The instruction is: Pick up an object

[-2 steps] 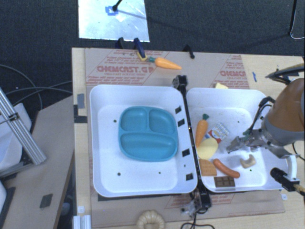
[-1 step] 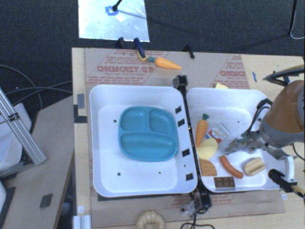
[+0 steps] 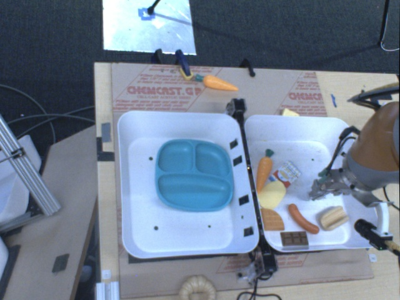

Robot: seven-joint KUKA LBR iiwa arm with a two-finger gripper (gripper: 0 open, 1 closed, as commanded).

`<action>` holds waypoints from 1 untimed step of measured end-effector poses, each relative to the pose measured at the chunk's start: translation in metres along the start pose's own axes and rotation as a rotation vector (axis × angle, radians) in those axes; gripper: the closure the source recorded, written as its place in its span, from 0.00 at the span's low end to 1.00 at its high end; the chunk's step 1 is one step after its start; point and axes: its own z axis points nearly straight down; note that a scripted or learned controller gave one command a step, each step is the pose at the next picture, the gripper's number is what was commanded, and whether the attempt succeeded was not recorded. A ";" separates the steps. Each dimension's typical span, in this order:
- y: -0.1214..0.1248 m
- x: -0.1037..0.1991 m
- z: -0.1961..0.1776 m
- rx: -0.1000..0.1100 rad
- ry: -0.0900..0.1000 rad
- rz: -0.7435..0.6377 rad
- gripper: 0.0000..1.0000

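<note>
The end effector (image 3: 325, 189) hangs low in the right bin (image 3: 300, 136), just above the bread roll (image 3: 332, 217). Probably lining up a grab; I can't tell its grip state.

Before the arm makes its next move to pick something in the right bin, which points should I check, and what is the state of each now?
1. Claw is over the right bin, where the items lie: ok.
2. Claw grips nothing visible: ok, but open or shut: cannot tell.
3. Items near the claw: bread roll and sausage lie just below it in the view, apart from each other: ok.
4. Crowding: carrot, yellow piece, waffle and wrapper sit close together by the left wall: not ok for a clean grasp.
5. Chocolate bar lies flat near the front wall: cannot tell if graspable.
6. Blue plate in the left bin is far from the arm's path: ok.
</note>
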 end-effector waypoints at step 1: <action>0.001 0.004 -0.063 -0.002 -0.001 -0.004 1.00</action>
